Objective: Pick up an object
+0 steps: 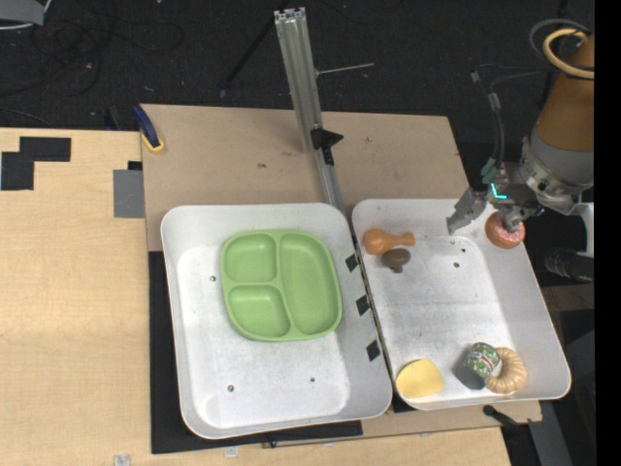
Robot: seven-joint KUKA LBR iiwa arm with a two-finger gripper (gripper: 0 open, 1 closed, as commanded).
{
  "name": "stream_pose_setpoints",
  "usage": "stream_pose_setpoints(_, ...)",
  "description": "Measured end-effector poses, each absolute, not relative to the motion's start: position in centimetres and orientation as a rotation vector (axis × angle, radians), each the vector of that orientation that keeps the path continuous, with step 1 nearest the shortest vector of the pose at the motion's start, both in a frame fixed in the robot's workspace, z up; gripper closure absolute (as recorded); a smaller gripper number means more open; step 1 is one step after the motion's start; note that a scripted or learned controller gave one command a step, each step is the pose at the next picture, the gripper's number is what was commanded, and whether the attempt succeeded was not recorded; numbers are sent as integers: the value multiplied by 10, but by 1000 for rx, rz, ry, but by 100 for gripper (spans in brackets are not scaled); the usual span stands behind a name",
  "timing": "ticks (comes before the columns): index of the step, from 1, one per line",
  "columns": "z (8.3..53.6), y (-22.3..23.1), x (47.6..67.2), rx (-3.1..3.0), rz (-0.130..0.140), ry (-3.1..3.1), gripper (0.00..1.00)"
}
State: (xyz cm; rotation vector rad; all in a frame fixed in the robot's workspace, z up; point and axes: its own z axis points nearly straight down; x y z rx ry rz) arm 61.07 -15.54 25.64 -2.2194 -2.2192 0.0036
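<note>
Gripper (490,216) is sitting up at the far right corner of the right bin (437,309), and there's a small reddish-orange round thing (506,231) right at its near finger. Looks like that ball is pinched there, with a dark grey finger (467,211) sticking out to the left, but honestly it's small and I wouldn't swear the ball is properly between the fingers rather than just beside them. So my read on progress: the grab may be made, the lift clear of the bin isn't shown as done, and it could easily be a miss. Other stuff in that bin: an orange and brown toy (387,245) near the far left corner, a yellow lump (420,379) at the near edge, and a green object with a tan ring (493,367) next to it. Left bin (194,357) has a green divided plate (281,284) in it. Both bins sit on a brown board (388,153) with a metal post (301,85) behind them, light wooden table (68,309) on the left, dark floor with cables at the back.
</note>
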Motion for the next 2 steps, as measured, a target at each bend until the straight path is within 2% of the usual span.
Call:
stream_pose_setpoints(1,258,-155,611,-2221,1,-2221,0)
stream_pose_setpoints(2,208,-160,603,-2218,7,-2217,0)
